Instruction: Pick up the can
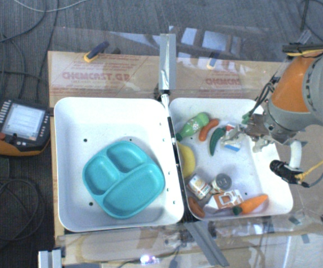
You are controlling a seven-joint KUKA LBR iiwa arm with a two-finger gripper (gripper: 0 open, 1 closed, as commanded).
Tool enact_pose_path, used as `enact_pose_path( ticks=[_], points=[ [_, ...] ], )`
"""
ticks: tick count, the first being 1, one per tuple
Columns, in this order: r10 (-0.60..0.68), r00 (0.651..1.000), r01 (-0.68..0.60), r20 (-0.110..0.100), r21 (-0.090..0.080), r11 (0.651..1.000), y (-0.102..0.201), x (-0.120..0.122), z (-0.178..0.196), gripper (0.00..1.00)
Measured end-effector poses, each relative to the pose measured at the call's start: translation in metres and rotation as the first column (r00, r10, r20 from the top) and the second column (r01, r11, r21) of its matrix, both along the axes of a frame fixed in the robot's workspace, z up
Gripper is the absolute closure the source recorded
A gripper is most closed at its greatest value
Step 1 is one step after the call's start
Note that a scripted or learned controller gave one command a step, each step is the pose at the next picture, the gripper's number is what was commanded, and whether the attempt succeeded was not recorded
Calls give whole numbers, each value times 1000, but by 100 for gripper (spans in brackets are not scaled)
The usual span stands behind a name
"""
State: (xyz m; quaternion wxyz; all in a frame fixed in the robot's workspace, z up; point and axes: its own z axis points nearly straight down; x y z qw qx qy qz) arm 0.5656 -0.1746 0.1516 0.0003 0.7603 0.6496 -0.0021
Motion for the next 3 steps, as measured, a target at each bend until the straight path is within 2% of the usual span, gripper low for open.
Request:
enact_pose_path(
  ticks=[1,2,3],
  points=[
    [-46,999,46,12,0,999,8,-33,-62,0],
    [-309,951,309,19,4,951,5,-53,-62,0],
    [-470,882,470,17,8,883,-1,-55,-62,0]
  ],
)
